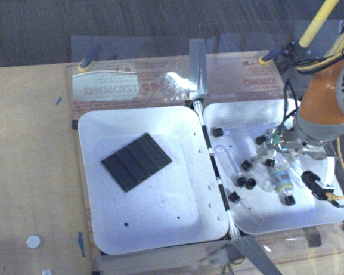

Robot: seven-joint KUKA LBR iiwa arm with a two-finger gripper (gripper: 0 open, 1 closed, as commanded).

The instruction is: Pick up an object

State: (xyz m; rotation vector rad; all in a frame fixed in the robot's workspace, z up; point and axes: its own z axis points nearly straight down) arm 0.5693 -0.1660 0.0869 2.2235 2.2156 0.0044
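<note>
Reading the print first: the cardboard strip [155,81] at 12 o'clock behind both bins carries reddish block lettering under clear film, but you get it reversed and washed out, and I can't make out a word. The blue-labelled vial [282,181] has text too small to read. Gripper [275,144] sits at 3 o'clock in the view, low over the right bin [268,212], in among the vials [221,155]. Glare and clear plastic clutter that spot, so you cannot tell whether it's spread or pressed together, and nothing is visibly held. The orange band [327,93] is at 2 o'clock from it, on the grey wrist. The vials are small clear plastic tubes with black caps [246,165], lying at mixed angles across the bin floor. The blue-labelled one is at 6 o'clock just below the gripper, and a loose-looking cap is at 10 o'clock near the divider. Left bin [165,200] is smooth white with rounded corners and holds one flat dark ribbed panel [136,161], rectangular, rotated off square, sitting toward 11 o'clock of that bin and well apart from the gripper. The bench [29,146] is bare tan board, with a small pale disc [33,241] at 8 o'clock.
</note>
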